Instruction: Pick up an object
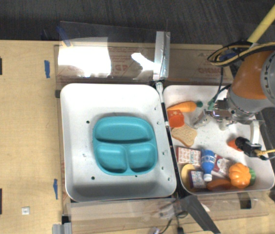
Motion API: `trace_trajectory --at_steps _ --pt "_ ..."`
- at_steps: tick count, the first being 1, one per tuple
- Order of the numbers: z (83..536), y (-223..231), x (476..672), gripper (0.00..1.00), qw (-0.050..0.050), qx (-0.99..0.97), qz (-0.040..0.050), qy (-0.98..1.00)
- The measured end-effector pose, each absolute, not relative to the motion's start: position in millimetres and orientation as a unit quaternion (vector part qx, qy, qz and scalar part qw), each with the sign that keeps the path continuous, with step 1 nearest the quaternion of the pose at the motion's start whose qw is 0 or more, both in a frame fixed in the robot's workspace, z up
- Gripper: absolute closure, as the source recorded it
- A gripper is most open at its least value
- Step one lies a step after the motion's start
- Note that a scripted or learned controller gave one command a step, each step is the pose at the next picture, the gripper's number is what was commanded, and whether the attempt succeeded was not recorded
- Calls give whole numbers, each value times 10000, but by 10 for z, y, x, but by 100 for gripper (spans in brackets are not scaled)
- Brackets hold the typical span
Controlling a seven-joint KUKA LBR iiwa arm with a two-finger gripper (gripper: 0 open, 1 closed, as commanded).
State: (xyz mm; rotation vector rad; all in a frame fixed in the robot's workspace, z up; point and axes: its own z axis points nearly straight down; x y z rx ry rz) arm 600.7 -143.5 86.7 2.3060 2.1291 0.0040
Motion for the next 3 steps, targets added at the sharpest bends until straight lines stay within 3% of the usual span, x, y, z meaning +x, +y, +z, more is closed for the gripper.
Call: trace_trajectory --at_steps 1,2,3 --pt "846 -1225 6582 0 -119 7517 -157 6592" --pt "844 -1130 6539 0 -81 7837 -178 6208" --pt "1227 -1169 6583 0 -111 8809 -144 4729"
